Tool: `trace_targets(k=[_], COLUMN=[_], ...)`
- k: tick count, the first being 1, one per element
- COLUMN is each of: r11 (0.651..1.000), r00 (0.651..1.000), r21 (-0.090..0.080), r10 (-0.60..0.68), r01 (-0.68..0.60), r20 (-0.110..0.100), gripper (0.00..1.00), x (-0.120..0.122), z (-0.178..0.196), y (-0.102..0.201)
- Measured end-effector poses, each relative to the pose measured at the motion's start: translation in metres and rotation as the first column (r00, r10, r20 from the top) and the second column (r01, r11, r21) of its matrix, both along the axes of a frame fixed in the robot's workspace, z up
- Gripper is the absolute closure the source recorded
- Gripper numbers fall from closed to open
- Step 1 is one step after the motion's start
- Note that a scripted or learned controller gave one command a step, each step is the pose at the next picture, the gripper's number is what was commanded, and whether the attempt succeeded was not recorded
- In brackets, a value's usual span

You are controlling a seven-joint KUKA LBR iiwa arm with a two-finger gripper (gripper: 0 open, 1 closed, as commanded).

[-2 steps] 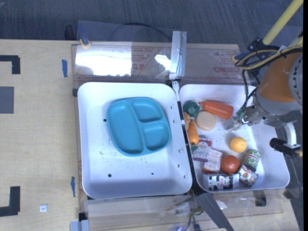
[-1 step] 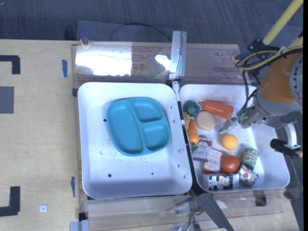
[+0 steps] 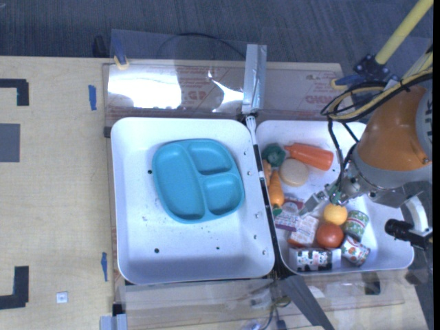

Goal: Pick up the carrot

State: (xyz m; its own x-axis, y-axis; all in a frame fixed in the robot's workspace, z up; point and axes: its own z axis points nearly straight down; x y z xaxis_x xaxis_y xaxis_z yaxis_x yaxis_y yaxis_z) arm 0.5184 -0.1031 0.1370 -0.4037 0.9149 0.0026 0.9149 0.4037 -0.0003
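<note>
The carrot point(image 3: 311, 156), long and orange-red, lies flat near the back of the right bin point(image 3: 395, 256), pointing left to right. A dark green piece point(image 3: 273, 154) sits at its left end. My gripper point(image 3: 330, 198) hangs lower in the same bin, in front of the carrot and apart from it. It is just above a yellow-orange fruit point(image 3: 335, 214). The grey arm with its orange band point(image 3: 388, 139) comes in from the right and covers the bin's right side.
Around the gripper lie a beige round item point(image 3: 295, 172), a small orange piece point(image 3: 276, 188), a red tomato point(image 3: 330, 235), food packets point(image 3: 297, 222) and small cans point(image 3: 356, 224). The left bin point(image 3: 130, 205) holds a blue divided tray point(image 3: 199, 179). Cables point(image 3: 357, 98) trail behind the arm.
</note>
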Motion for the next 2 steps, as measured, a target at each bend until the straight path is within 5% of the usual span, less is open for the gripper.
trace_targets(k=[1, 2], r11=[0.988, 0.988], r00=[0.988, 0.988], r21=[0.001, 0.001], r10=[-0.155, -0.156], r01=[0.155, 0.156], r20=[0.000, 0.003], gripper=[0.00, 1.00], x=[-0.0033, -0.0028], z=[-0.0341, -0.0242], y=[-0.0506, -0.0503])
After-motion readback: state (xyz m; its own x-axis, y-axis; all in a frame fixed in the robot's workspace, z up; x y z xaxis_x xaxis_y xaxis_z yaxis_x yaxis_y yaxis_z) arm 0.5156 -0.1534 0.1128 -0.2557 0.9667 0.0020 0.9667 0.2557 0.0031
